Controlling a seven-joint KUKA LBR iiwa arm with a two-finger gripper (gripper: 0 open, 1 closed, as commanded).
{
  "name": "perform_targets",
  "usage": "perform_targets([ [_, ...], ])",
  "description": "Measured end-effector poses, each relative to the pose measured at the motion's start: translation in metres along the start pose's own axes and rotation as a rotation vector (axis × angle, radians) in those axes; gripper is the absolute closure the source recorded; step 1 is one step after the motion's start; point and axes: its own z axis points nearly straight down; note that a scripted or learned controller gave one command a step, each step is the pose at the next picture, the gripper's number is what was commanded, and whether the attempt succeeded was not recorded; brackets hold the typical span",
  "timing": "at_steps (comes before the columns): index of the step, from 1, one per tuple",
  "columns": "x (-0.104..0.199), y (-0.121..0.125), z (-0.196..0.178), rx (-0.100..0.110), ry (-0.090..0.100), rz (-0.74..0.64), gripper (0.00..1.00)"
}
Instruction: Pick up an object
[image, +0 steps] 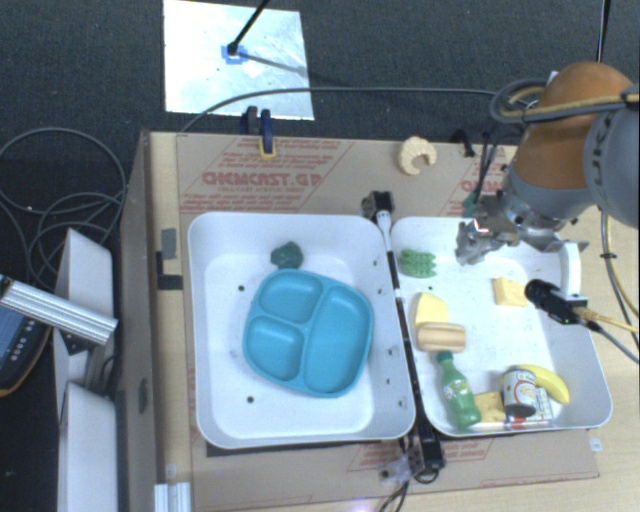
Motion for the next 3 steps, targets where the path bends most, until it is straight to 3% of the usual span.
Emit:
perform_targets([
  [1, -0.027, 0.021, -0.008, -0.004, -0.001, 0.002, 1.0],
  [2, -0.019, 0.045, 0.01, -0.003, 0.0, -0.001, 1.0],
  [3, -0.012, -0.047, -0.053, -0.005, -0.001, 0.002, 1.0],
])
